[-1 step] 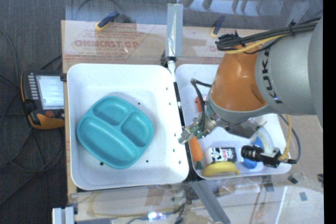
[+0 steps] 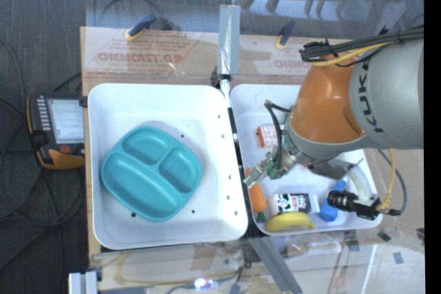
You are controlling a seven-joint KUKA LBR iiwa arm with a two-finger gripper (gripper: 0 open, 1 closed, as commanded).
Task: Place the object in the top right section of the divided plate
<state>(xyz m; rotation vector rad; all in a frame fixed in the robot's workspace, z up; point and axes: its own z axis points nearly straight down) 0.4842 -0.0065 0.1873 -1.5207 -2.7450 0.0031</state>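
Item: banana [image 2: 289,222], just right of carrot [image 2: 256,201]; I judged it light, stiff, slippery, best gripped mid-body. Gripper [image 2: 265,169] above; I couldn't tell its state. Divided plate [image 2: 151,172] well left.

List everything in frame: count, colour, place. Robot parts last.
bins: 2, white, side by side on the bench
divided plate: 1, teal, three sections, in the left bin
banana: 1, yellow, front edge of the right bin
small carton: 1, white with black print, right bin, just behind the banana
orange item: 1, orange, right bin by the divider wall
blue item: 1, blue, right bin, right of the banana; shape unclear
red-and-white packet: 1, right bin, partly under the arm
handheld device: 1, black and orange, left of the bench
arm: 1, grey with orange band, over the right bin
gripper: 1, low over the right bin, near the divider
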